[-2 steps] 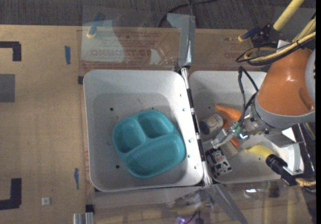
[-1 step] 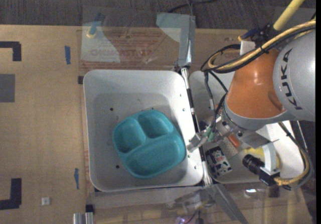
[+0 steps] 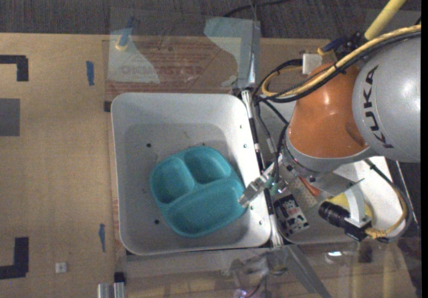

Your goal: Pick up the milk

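Gripper (image 3: 256, 188): sits low at the wall between the two bins, just beside the right edge of the teal plate (image 3: 194, 190). Opening: cannot tell; blurred and too small to read. Holds nothing that can be made out. Reaches in on the arm (image 3: 394, 103), which covers most of the right bin (image 3: 378, 173). Milk: probably hidden under the arm in the right bin, judging from the left bin (image 3: 120, 156), which carries the plate alone. Suggests a descent aimed too near the shared wall; calls for a check of the target before closing
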You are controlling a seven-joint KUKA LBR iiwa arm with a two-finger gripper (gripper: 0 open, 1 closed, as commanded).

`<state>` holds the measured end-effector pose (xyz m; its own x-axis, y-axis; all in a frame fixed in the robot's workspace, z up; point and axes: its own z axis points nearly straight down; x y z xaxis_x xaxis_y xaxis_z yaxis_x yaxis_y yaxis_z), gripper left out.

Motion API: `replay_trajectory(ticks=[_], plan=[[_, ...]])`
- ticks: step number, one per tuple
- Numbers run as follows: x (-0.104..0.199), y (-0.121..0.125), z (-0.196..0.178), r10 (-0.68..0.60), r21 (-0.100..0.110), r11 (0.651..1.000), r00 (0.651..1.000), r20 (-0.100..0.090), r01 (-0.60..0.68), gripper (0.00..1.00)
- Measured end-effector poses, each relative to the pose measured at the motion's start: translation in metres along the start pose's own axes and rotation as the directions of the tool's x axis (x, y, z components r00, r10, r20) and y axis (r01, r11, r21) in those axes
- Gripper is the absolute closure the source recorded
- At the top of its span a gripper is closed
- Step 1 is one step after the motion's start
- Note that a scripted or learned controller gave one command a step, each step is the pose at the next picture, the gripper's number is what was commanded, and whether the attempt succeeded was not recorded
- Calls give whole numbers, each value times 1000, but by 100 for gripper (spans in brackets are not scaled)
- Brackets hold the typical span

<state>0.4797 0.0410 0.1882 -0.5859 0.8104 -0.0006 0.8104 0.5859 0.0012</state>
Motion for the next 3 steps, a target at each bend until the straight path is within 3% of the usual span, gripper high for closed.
replay_trajectory(ticks=[1,2,3], plan=[[0,0,0,0,0,1000,1000,0,0,0],[73,106,41,-98,-1,995,995,0,98,0],[73,157,94,-88,-9,996,996,6,88,0]])
